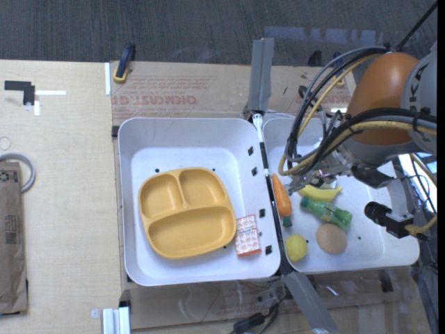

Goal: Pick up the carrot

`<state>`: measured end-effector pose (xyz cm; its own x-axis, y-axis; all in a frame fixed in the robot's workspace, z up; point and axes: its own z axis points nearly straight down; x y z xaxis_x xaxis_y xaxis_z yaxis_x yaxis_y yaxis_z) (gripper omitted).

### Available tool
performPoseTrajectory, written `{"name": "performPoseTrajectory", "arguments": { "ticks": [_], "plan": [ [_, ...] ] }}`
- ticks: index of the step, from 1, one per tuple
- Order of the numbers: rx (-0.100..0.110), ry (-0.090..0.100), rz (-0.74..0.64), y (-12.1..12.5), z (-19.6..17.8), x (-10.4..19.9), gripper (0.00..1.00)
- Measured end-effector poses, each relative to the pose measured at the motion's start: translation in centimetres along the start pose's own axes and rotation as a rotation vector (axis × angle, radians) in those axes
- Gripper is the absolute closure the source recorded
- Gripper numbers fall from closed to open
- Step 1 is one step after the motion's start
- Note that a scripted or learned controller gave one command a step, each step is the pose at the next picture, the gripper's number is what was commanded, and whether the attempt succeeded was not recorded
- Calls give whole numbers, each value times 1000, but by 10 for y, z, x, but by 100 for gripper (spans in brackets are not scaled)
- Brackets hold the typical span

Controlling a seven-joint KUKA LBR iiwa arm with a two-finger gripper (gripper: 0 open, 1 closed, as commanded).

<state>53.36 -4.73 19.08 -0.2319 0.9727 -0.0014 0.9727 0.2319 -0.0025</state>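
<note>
The carrot (281, 195) is orange with a green stub at its near end. It lies lengthwise against the left wall of the right bin (396, 256). My gripper (311, 178) hangs low over that bin, just right of the carrot's far end and above a yellow banana (320, 193). Cables and the grey wrist cover much of the gripper. Nothing is visibly held in it.
In the right bin lie a green bottle-shaped toy (332, 215), a brownish ball (332, 239) and a yellow lemon (296, 247). The left bin (132, 186) holds a yellow divided plate (188, 211) and a small red-and-white packet (247, 234). The divider between the bins (268, 186) runs beside the carrot.
</note>
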Motion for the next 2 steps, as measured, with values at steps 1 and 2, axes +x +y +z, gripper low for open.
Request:
{"name": "performPoseTrajectory", "arguments": {
  "ticks": [1, 2],
  "plan": [
    [0, 1, -65, -6, 0, 57, 0],
    [0, 1, -37, 11, 0, 61, 0]
  ]
}}
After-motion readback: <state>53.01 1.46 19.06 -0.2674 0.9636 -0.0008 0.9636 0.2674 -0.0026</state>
